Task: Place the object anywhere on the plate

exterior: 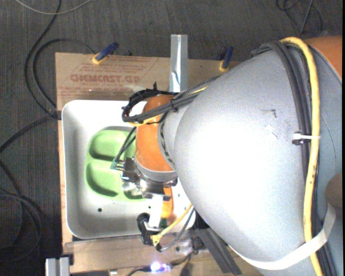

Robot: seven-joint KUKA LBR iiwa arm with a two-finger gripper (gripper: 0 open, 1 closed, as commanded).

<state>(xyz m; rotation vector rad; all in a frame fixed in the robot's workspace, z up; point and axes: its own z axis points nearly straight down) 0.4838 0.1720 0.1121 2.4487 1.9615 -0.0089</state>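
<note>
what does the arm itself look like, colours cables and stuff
The arm is a big, smooth, rounded light-grey shell. An orange band rings it above the wrist, and more orange shows at the top right. A yellow cable and dark cables run along the shell, held by a white tie. Black cable loops sit near the band, and metal wrist hardware hangs over the green plate.

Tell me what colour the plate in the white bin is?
The plate is light green, with divided sections. It shows in the camera view, partly hidden under the arm.
</note>
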